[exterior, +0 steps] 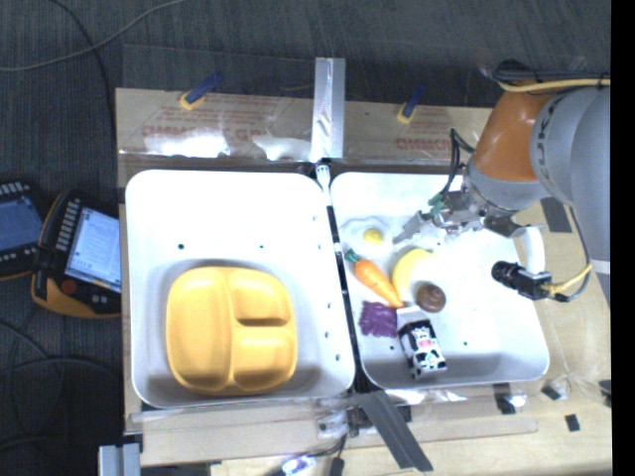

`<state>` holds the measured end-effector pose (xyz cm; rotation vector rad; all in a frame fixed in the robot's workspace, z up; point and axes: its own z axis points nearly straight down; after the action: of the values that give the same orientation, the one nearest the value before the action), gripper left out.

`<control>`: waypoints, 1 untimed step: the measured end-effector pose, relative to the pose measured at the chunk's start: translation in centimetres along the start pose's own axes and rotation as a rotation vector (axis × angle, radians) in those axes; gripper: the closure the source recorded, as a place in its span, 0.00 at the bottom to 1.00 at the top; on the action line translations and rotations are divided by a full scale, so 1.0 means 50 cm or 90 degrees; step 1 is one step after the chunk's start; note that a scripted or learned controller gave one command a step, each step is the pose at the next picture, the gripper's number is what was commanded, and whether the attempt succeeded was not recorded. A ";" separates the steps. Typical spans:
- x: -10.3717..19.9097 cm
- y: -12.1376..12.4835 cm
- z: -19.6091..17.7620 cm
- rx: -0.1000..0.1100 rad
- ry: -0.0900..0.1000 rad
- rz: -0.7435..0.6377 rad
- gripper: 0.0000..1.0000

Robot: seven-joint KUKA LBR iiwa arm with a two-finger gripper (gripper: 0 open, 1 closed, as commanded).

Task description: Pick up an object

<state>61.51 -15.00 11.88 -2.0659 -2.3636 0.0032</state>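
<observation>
The right bin holds several small toys: a fried egg, an orange carrot, a yellow lemon-like piece, a brown round piece, a purple piece and a black-and-white carton. My gripper hangs over the upper middle of that bin, just above the yellow piece and right of the egg. Nothing shows between its fingers. The grey arm with its orange band comes in from the upper right.
The left bin holds a yellow compartment tray. A metal divider post stands behind the bins. A black fitting sticks out over the right bin's right side. A handheld pendant lies left of the bench.
</observation>
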 end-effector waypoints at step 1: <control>0.087 -0.049 0.054 -0.004 -0.002 -0.120 0.00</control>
<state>58.50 -11.01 9.20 -1.8382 -2.5523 -0.0008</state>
